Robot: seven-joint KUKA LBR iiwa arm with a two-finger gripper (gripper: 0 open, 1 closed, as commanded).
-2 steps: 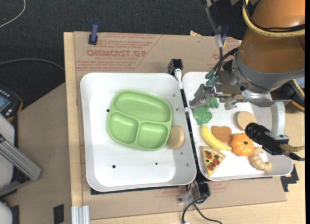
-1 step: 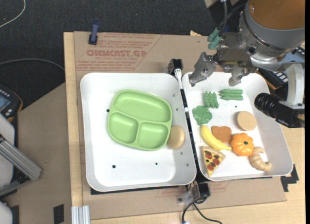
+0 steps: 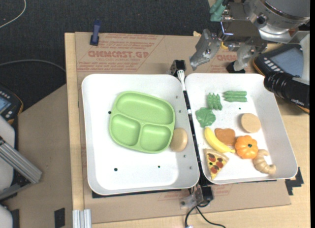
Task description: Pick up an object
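1. Green moulded plastic, the divided plate (image 3: 142,122) lies flat in the left bin (image 3: 93,123); I judge it light, stiff and slick, so only its raised rim offers a hold. There is one.
2. Tan and rounded, one small bun-like piece (image 3: 179,139) touches the plate's right edge. It looks like light toy food, easy to pinch across its width.
3. Right bin (image 3: 280,118), far side: three green toy vegetables, a leafy sprig (image 3: 214,101), a bean pod (image 3: 235,96) and a broad leaf (image 3: 205,117). They are thin and low, so I judge them hard to grip.
4. Right bin, near side: one banana (image 3: 216,140), one pizza slice (image 3: 216,162), one brown cookie-like piece (image 3: 226,136), one beige disc (image 3: 250,122), one orange pumpkin (image 3: 246,146) and one croissant (image 3: 264,163). They lie packed close, several touching.
5. I judge the pumpkin the best target: chunky, rigid and ribbed, best taken across its middle.
6. My end effector (image 3: 221,54) hangs over the bench (image 3: 123,49) beyond the right bin, its two fingers spread apart with nothing between them.
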